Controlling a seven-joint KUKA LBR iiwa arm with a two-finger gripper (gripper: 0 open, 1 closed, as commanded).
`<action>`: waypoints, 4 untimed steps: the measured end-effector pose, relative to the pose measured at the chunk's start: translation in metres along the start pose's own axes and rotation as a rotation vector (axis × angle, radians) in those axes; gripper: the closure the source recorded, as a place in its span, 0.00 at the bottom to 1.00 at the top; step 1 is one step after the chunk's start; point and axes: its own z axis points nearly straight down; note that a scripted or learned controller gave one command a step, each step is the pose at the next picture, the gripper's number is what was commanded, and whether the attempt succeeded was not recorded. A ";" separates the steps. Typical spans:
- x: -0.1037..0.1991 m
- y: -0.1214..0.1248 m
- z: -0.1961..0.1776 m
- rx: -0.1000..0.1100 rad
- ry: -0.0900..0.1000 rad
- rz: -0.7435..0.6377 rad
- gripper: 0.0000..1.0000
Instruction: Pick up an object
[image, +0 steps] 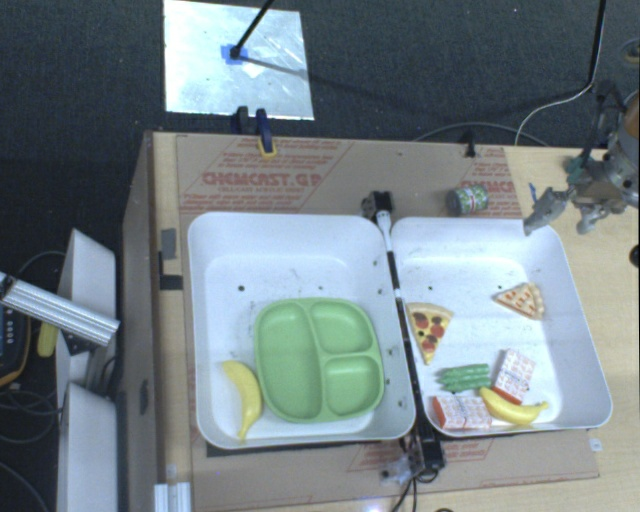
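My gripper (566, 214) hangs above the far right corner of the right bin (470, 255), open, with nothing between its fingers. In that bin lie a pepperoni pizza slice (430, 328) by the divider, a second pizza slice (520, 299) toward the right wall, a bunch of green beans (463, 377), a red-and-white box (514, 375), a similar carton (460, 410) and a yellow banana (512, 408) at the front. All of these sit well forward and left of the gripper.
The left bin (290, 250) holds a green divided plate (320, 358) and another banana (243, 396) at its front left. A small can (467, 199) lies on the bench just behind the right bin, left of the gripper.
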 end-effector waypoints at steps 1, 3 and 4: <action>0.094 -0.005 0.095 0.003 0.002 -0.001 0.00; 0.078 0.041 0.059 -0.005 0.000 -0.002 0.00; 0.001 0.038 0.110 0.001 -0.001 0.001 0.00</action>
